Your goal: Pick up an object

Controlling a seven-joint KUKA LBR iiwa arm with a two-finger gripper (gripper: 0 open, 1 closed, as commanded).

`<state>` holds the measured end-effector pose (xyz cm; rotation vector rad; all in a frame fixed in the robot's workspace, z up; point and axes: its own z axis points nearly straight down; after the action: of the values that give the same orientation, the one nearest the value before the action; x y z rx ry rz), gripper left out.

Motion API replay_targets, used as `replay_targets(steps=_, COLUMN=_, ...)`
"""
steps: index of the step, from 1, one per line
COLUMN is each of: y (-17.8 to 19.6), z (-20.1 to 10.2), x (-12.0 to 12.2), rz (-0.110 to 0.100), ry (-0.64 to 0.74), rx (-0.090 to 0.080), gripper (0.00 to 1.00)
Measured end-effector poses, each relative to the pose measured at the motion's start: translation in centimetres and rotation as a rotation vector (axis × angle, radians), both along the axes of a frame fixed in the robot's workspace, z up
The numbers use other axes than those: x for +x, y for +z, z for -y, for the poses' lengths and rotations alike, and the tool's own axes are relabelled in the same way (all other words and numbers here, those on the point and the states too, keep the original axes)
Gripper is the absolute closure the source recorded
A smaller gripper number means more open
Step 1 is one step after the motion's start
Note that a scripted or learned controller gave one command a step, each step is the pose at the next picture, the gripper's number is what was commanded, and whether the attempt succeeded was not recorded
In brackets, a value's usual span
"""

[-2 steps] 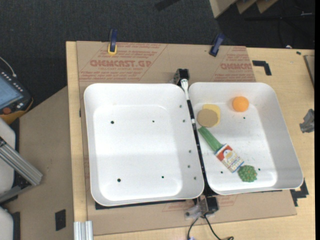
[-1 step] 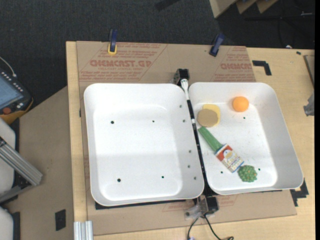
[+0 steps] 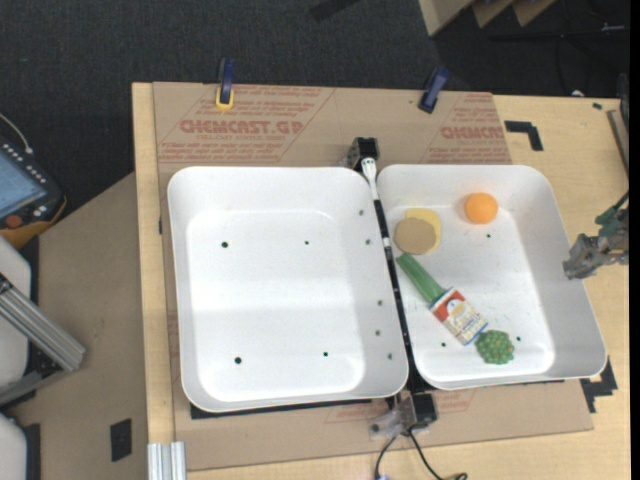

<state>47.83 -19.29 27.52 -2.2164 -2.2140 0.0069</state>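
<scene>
While my claw hangs at the right bin's outer rim, I cannot tell how it is set. Nearest the camera lies a green fuzzy ball, touching a labelled green tube — crowded, so a descent there may nudge both and grip neither. Beyond sit a tan disc and an orange ball, which likely rolls if clipped. Left bin — nothing to pick.

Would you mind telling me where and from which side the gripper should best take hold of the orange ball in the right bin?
Probably from straight above, closing across the middle of the orange ball. It is round, so any finger direction suits, and it lies apart from the tan disc, with bare floor of the right bin around it.
</scene>
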Motion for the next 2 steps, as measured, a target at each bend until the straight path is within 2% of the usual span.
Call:
replay_targets(steps=1, y=12.6, z=-4.7, x=0.3, rz=0.024, ry=0.008, rx=-0.006, gripper=1.0)
replay_targets(steps=2, y=1.7, z=-5.3, x=0.0, rz=-0.001, ry=0.0, rx=0.0, gripper=1.0)
